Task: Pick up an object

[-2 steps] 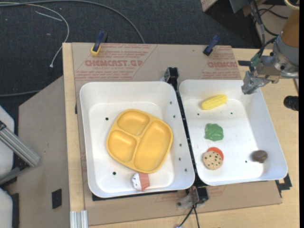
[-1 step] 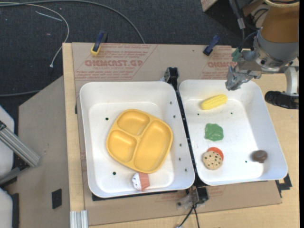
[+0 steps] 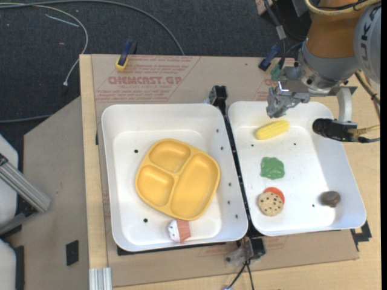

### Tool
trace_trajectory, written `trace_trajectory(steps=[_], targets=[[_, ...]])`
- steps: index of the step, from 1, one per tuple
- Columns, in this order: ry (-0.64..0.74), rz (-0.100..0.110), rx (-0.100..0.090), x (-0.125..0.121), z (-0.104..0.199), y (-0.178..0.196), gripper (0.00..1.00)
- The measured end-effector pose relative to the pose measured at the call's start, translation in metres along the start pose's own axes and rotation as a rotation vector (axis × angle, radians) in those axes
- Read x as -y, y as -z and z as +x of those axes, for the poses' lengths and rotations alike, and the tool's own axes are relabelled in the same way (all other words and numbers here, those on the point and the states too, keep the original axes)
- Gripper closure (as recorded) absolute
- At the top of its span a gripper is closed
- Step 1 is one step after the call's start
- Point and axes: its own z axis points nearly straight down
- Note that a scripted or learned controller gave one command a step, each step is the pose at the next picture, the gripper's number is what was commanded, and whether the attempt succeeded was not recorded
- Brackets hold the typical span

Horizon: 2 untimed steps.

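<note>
Claw (image 3: 277,109) sits over the far end of the right bin (image 3: 344,180), just above the yellow corn cob (image 3: 272,129). Can't tell its state from here; nothing visibly held. Same bin: green blob (image 3: 272,168), cookie (image 3: 270,203), brown lump (image 3: 330,199). Left bin (image 3: 115,162) holds a yellow divided plate (image 3: 177,178).

From my seat I see 2 white bins (image 3: 115,162) side by side on a cardboard sheet (image 3: 151,77) with red lettering. A blue clamp (image 3: 126,53) grips the cardboard's far edge; another (image 3: 269,59) sits near the far right. Black clips (image 3: 218,94) join the bins at their shared edge. Grey cables (image 3: 72,23) trail over the dark floor (image 3: 36,71).
</note>
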Motion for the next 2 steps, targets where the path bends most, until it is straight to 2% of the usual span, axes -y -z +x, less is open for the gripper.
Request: trace_trajectory(steps=[2], targets=[[0.000, -0.005, 0.002, -0.030, 0.112, -0.007, 1.00]])
